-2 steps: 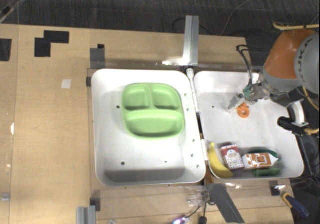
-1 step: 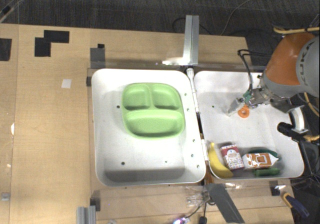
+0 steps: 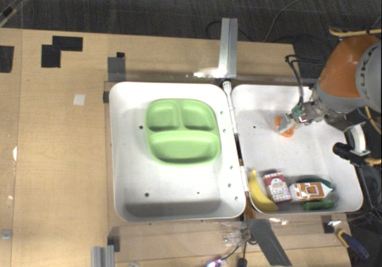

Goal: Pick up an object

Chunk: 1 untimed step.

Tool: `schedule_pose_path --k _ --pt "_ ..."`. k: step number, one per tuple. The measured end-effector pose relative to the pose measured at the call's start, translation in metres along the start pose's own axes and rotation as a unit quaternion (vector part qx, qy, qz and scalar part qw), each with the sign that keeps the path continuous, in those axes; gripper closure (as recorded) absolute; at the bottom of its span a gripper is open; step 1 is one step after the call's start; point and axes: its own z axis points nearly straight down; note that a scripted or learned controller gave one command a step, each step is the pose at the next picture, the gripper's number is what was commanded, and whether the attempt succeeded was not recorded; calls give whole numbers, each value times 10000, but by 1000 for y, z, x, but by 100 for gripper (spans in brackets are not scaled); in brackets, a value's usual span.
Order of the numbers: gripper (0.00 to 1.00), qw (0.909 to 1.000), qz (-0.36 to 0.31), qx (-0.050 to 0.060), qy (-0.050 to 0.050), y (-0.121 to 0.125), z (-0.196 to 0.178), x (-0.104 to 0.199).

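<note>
A small orange object [image 3: 285, 126] lies on the floor of the right bin [image 3: 262, 152], in its upper middle. My gripper [image 3: 298, 116] is low over that bin, its tip right beside the orange object on the object's upper right. Whether they touch is too small to tell. Along the bin's front wall lie a yellow banana [image 3: 260, 192], a small red and white box [image 3: 276, 187], an orange and white carton [image 3: 307, 190] and a green item [image 3: 317, 203].
A green divided plate [image 3: 182, 130] rests in the left bin [image 3: 128, 188]. A metal post [image 3: 229, 51] stands behind the seam between the bins. The arm's orange band [image 3: 345, 74] hangs over the right bin's far right corner.
</note>
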Motion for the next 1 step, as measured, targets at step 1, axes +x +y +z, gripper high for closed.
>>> schedule_pose_path --k 1 --pt "100 9952 972 84 22 -18 -89 102"
